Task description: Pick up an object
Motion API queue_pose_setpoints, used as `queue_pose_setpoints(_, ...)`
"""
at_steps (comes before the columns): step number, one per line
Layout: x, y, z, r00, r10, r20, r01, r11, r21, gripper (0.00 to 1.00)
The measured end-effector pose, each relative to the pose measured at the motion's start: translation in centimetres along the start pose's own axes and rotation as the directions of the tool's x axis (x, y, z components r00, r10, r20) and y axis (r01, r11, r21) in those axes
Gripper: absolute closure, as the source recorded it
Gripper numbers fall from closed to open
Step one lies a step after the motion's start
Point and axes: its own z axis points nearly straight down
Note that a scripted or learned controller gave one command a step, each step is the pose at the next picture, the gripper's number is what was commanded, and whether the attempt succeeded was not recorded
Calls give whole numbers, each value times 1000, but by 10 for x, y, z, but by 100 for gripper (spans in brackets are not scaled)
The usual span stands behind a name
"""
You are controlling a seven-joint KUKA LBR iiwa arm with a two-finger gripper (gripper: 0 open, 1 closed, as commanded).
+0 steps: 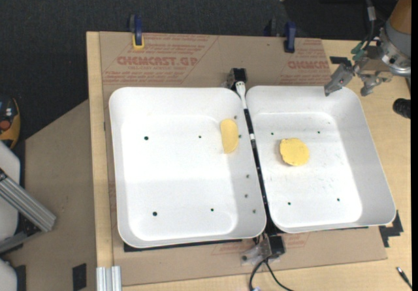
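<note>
In the camera view, at the upper right, we find the gripper (353, 83) above the far right corner of the right bin (366, 126), its two fingers spread wide with nothing between them. We see a round yellow object (294, 152) lying flat near the middle of the right bin, well apart from the gripper. We see an oblong yellow object (229, 136) in the left bin (130, 153), close to its right wall.
</note>
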Motion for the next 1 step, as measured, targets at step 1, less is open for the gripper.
queue_pose_setpoints(1,74,15,81,1000,-6,-5,6,1000,8,0)
